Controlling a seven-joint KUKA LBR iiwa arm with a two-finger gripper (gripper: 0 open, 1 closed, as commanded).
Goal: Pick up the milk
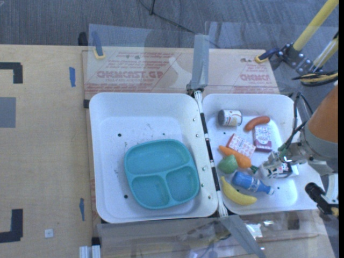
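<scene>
Banana nearest; hand low in right bin, grip state unclear; milk apart.

Teal tray, yellow banana, seemingly maroon carton

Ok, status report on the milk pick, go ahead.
Gripper low in right bin, fingers unreadable. Milk carton lying near the sausage, not held. Blue bottle and banana beside the gripper.
</scene>
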